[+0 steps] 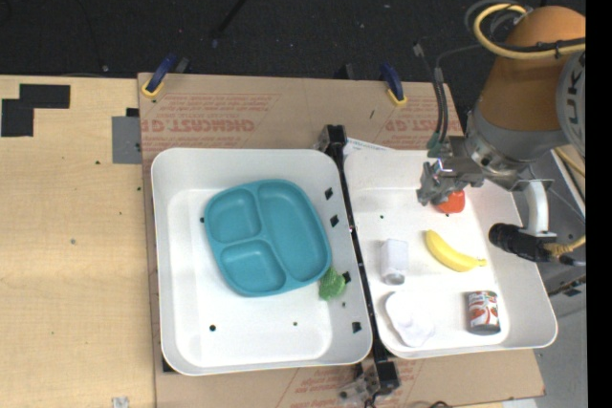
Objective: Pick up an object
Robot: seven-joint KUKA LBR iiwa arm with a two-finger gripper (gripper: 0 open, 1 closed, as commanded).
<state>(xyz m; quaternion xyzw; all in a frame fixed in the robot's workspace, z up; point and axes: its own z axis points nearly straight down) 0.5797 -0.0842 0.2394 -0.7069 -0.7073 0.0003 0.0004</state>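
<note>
While the arm reached in from three o'clock, its gripper hung low over the right bin, touching or just above a small orange-red object.

The grey arm with its orange band sloped down from the upper right, wrist bent toward the bin's twelve o'clock end; whether the fingers were spread, closed or pinching the orange-red object could not be told, since the wrist hid them. That object was too covered to give a long axis. A banana lay at five o'clock of the gripper, its long axis running from ten to four o'clock. A red can lay near the bin's five o'clock corner, a white cup and a white crumpled item toward seven. On the worktop's left bin sat a teal divided plate, a green piece touching its rim at five o'clock.
</note>
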